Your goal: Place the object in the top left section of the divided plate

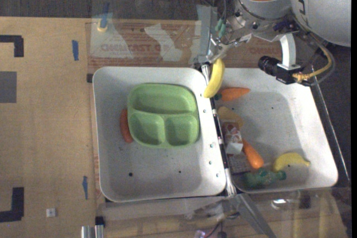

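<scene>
Above the seam between the two bins, we see the gripper (pixel 212 62) with its jaws clamped on a banana (pixel 215 78), which hangs beside the right rim of the left bin (pixel 106 120). The green divided plate (pixel 163 115) lies in that bin.

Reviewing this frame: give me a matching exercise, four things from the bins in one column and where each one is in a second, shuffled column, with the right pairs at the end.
Things:
1. divided plate
2. banana under the gripper
3. second banana
4. red item

Places:
A. near the lower right corner of the right bin
B. hanging over the divide between the two bins, at their top edge
C. upper middle of the left bin
D. in the left bin, against the plate's left edge

Pairs: 1-C, 2-B, 3-A, 4-D
</scene>
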`<state>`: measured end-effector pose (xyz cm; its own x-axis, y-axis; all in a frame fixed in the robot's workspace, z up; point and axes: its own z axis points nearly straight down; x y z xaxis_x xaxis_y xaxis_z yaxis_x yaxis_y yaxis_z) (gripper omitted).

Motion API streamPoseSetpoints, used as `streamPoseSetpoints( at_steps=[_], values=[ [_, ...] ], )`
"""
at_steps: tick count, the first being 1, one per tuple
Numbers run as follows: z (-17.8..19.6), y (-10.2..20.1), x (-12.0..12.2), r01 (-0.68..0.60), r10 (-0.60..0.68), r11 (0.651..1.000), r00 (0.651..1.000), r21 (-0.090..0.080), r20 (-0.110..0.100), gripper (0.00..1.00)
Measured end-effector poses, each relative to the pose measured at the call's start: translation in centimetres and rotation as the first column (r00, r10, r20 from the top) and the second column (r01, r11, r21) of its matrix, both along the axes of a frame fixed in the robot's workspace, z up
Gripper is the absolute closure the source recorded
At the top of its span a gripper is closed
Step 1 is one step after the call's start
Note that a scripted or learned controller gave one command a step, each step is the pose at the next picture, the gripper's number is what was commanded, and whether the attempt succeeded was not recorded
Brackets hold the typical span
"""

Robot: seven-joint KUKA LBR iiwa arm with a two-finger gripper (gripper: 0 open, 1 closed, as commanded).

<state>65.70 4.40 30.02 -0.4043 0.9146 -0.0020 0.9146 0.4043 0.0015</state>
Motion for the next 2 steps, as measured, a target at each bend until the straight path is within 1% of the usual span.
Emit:
streamPoseSetpoints(
  at_steps=[1, 2],
  values=[
    [-2.7, 3.4, -0.6, 0.070, -0.070, 0.998, 0.998, 0.001, -0.004, 1.00],
    [-7.3, 4.4, -2.8, -0.072, 0.072, 0.997, 0.997, 0.002, -0.003, 1.00]
  ],
)
